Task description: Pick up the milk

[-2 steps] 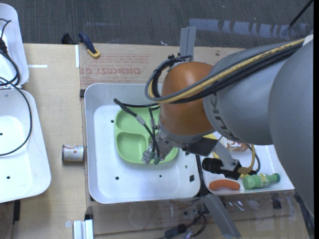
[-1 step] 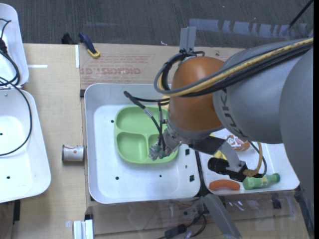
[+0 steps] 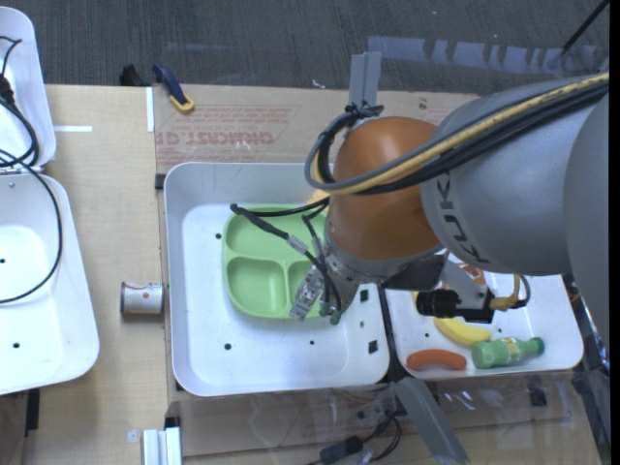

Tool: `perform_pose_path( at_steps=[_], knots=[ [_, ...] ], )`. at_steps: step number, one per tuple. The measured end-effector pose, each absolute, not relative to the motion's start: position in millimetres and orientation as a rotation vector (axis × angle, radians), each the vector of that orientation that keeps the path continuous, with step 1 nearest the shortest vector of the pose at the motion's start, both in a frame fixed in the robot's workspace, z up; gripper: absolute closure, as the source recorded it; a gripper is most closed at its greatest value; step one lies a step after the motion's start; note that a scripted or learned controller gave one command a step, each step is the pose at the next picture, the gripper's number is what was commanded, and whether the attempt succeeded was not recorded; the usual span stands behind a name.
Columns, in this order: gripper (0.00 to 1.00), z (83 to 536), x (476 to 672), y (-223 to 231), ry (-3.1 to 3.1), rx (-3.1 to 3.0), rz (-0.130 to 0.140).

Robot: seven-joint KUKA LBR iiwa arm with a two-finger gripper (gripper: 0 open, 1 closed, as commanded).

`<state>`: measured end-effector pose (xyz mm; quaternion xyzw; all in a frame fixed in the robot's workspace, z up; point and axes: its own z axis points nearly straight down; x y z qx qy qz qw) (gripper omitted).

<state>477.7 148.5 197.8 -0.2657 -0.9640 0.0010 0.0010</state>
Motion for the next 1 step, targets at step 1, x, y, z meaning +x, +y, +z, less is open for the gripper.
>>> perform_pose_path(
  at_steps=[1],
  knots=[
    [1.0, 176.2, 478.1, 100.5, -3.123, -0.328, 0.001]
  ],
)
